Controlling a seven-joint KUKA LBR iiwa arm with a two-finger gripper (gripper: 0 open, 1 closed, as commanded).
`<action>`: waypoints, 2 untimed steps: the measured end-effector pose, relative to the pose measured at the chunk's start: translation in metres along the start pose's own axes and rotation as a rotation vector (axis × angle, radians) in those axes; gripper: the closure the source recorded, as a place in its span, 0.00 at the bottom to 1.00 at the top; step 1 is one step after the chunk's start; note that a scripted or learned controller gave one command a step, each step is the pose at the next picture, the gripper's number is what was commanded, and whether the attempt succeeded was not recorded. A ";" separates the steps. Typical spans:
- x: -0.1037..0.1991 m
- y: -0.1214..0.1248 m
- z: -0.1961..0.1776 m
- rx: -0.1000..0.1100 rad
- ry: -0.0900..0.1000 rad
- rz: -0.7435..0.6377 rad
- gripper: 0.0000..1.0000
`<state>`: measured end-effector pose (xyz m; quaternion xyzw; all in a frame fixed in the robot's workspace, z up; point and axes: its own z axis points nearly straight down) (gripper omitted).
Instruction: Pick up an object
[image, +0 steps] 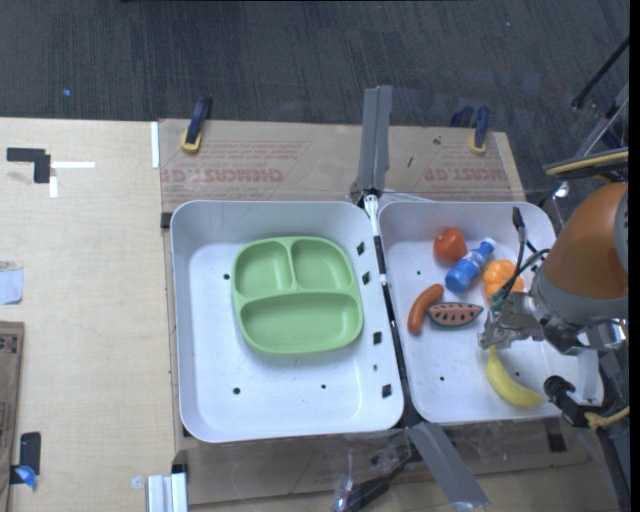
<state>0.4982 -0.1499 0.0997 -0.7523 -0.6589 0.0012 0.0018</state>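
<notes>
Camera view, right bin (440, 400): claw (497, 330) low over its floor, finger state impossible to tell. Banana (510, 382) just below the claw. Watermelon slice (455, 314) just left of it, sausage (424, 307) further left. Tomato (450, 243), blue bottle (468, 267) and orange (499, 274) above. Left bin: green divided plate (297, 295).

End effector (497, 333) above banana (511, 384) in right bin (432, 405)

Bright even light, soft shadows, slightly grainy
</notes>
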 end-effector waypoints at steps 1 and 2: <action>0.010 -0.021 -0.171 -0.003 -0.003 -0.021 1.00; 0.039 0.010 -0.176 -0.001 -0.002 -0.001 1.00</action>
